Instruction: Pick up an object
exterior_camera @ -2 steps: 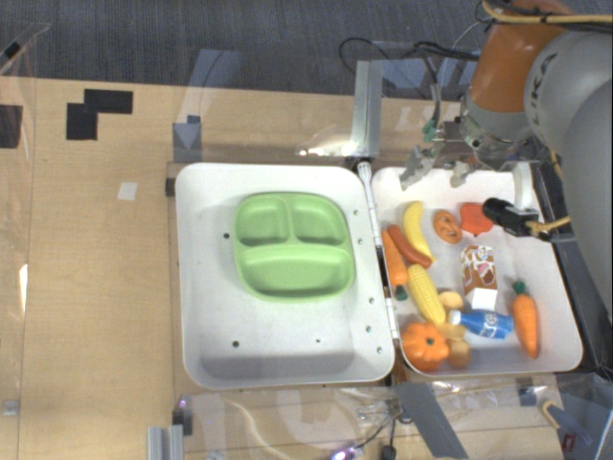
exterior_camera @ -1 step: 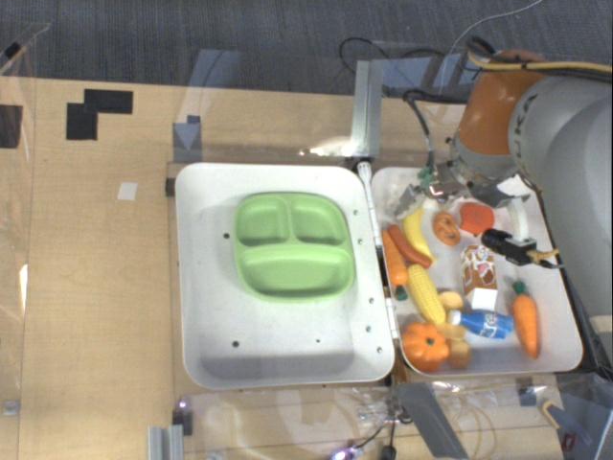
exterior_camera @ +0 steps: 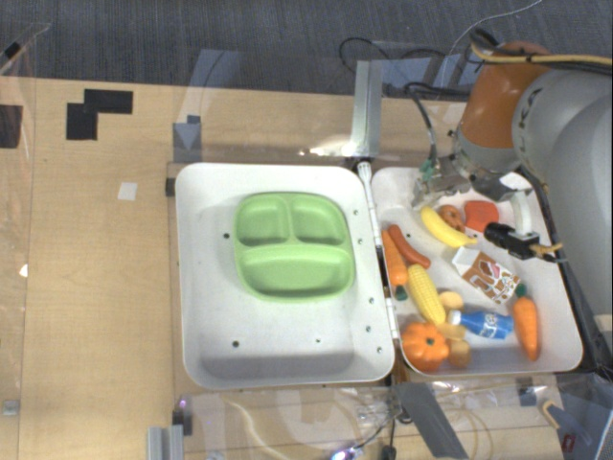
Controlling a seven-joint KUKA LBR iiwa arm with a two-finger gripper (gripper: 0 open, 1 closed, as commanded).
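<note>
- One gripper hangs at the far end of the right bin; whether it is released or clenched I cannot tell.
- Just beside it, toward the near side, lies the banana, its long axis slanting from the gripper toward the bin's near right corner.

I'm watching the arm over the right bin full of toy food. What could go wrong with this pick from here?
1. The right bin is crowded: the banana, corn cob and long orange pepper lie close together, so the gripper may nudge or catch two items.
2. The gripper sits near the bin's back wall, which may block a clean descent.
3. The pumpkin is round and could slip out of a pinch.
</note>
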